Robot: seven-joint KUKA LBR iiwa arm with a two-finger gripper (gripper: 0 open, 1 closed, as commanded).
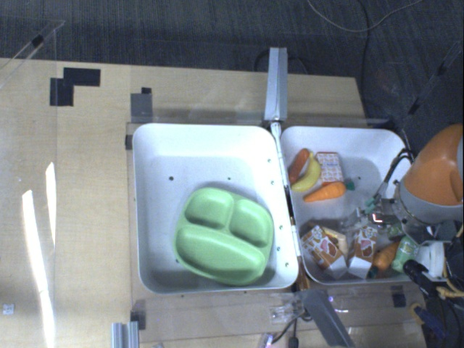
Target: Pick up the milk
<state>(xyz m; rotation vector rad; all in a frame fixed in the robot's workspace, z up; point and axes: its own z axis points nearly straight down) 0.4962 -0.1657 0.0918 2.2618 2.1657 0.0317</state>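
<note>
In the right bin point(341, 140), a brown and white carton that looks like the milk point(324, 243) lies on its side near the front wall. A second small carton point(362, 247) lies just right of it. My gripper point(371, 218) hangs low over the bin's right half, above and right of the milk and just above the second carton. The orange band of the arm point(438, 167) is at the right edge. The gripper's tips are too dark and cluttered to read, and I see nothing clearly held.
At the back of the right bin lie a pink and white box point(328, 167), a banana point(310, 174), a red item point(299, 163) and a carrot point(325, 191). An orange piece point(386, 255) and a green one point(404, 253) lie front right. A green sectioned tray point(225, 235) sits in the left bin point(167, 165).
</note>
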